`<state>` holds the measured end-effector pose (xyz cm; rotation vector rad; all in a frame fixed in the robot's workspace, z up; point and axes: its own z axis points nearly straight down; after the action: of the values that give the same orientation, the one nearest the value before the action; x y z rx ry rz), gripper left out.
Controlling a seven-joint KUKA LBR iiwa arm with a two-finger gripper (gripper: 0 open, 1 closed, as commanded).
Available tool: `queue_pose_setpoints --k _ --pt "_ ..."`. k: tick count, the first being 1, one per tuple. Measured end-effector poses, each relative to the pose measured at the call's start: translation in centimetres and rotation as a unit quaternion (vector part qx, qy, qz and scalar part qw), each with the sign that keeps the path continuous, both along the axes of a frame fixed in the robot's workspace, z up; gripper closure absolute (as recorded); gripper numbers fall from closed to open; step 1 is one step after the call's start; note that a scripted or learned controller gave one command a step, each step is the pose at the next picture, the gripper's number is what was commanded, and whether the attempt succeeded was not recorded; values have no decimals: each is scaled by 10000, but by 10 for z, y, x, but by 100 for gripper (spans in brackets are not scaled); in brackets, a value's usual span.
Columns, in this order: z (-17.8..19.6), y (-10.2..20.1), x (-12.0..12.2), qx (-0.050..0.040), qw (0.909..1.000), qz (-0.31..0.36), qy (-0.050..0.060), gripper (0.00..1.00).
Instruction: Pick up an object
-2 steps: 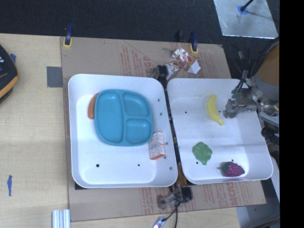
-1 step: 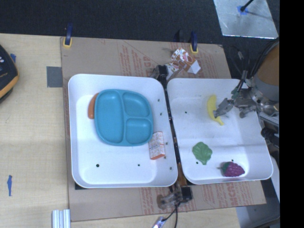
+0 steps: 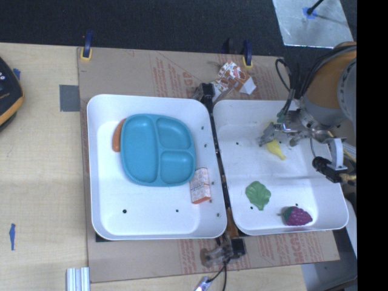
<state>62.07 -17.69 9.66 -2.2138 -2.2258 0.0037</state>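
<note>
The arm (image 3: 330, 83) comes in from the right, its grey body and orange band bent over the upper part of the right bin (image 3: 242, 220), with the end effector (image 3: 280, 134) low over the bin floor. Its metal fingers (image 3: 268, 136) point toward the yellow object (image 3: 276, 150), which lies just below and beside them; whether they are released or clenched on it cannot be told, since the tips and the object's top blur together.

Nearest the camera in that bin, a purple berry-like toy (image 3: 297, 216) sits by the lower wall, and a green leafy piece (image 3: 258, 194) lies a little above and to its left. The left bin (image 3: 145, 226) holds a small printed packet (image 3: 200, 186) touching the lower right corner of a blue divided plate (image 3: 157, 149). An orange thing (image 3: 116, 136) peeks out from under the plate's left edge, mostly hidden.

Both bins rest on a brown cardboard sheet (image 3: 151, 71) over the pale wooden desk (image 3: 36, 211). Crumpled wrappers (image 3: 233, 77) lie beyond the bins. Farther off, dark carpet (image 3: 151, 11) bears a grey patch (image 3: 306, 11). At the left edge a black-and-yellow device (image 3: 9, 96) is cut off.
</note>
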Motion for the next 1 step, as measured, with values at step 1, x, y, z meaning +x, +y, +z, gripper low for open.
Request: queue_pose_setpoints --k 1 --pt "11 -1 1 -5 10000 24 -3 100"
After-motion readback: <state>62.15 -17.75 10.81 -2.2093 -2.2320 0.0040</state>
